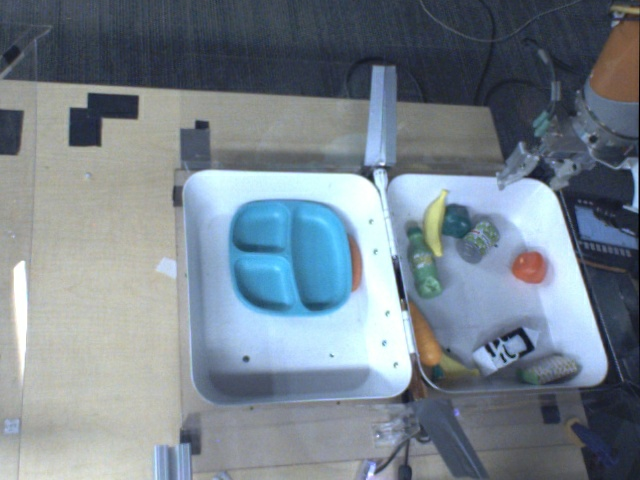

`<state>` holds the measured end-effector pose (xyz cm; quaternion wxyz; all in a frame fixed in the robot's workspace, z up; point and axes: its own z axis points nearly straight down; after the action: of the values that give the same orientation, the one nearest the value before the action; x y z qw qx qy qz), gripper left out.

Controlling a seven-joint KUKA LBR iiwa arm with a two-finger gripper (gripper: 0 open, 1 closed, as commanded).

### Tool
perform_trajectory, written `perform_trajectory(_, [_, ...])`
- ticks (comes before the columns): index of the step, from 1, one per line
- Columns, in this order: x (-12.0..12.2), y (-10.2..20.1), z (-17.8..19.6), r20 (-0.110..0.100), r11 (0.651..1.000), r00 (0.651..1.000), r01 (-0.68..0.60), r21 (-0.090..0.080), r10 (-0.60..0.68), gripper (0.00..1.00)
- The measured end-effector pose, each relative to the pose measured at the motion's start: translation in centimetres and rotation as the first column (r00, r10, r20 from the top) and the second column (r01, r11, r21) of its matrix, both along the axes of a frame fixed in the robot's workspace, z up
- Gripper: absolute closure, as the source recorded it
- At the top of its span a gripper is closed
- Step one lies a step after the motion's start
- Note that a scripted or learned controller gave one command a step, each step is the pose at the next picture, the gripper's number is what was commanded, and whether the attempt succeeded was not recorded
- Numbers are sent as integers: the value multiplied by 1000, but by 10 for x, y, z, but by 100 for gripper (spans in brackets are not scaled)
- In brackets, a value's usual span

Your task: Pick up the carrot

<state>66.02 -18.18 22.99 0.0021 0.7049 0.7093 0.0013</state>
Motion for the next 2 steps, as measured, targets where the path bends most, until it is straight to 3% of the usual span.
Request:
perform_trajectory(1, [-62, 39, -84, -1, 1000, 1000, -21, 1, 21, 0])
perform_trajectory(2, [-96, 88, -120, 7, 951, 951, -309, -11, 309, 0])
